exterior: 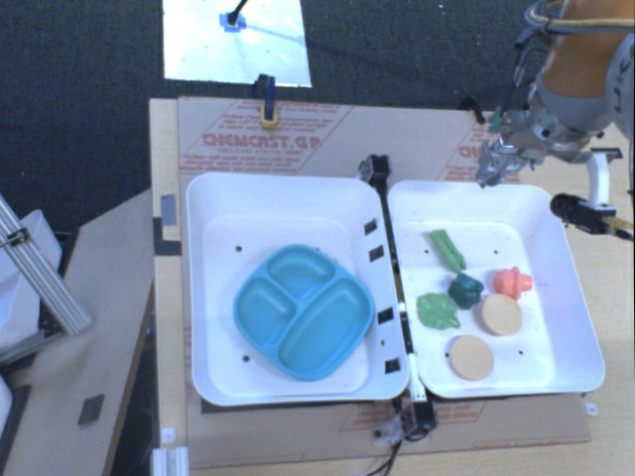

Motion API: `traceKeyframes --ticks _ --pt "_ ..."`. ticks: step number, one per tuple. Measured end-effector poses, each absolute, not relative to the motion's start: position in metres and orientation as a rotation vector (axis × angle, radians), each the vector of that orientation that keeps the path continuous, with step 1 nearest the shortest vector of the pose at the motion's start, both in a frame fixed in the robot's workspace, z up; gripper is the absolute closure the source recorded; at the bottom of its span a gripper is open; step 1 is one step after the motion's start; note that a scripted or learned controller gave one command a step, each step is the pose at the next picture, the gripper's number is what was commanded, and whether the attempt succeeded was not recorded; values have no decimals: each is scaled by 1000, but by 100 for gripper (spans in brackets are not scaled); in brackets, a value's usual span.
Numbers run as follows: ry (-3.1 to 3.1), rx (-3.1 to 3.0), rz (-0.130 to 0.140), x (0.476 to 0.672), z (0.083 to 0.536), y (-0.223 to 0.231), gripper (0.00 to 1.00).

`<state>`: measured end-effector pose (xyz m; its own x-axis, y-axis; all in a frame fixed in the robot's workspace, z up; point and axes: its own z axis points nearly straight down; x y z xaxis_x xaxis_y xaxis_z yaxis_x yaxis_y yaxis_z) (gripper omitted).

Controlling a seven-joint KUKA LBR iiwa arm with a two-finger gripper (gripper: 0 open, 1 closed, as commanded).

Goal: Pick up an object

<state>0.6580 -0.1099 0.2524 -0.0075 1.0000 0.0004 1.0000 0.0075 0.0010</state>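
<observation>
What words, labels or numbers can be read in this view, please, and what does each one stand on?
"CHEMCAST G P": red print on the brown sheet under the white bins, above the left bin; the last letters are unsure.
The same red print repeats near the gripper and along the sheet's front edge, too blurred or covered to read.

Grey arm (pixel 580 77) — orange band, looped cables

Two white bins (pixel 288 191), one blue tray (pixel 303 310), six small items (pixel 466 291) (two tan discs (pixel 470 357)).
</observation>
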Motion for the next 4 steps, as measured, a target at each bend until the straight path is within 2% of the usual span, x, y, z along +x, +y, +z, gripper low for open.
traceKeyframes --ticks 1,2,4 --pt "2231 2211 4 646 259 -59 100" --pt "2233 2210 3 636 252 3 100" --pt "2234 2212 2 605 223 105 100"
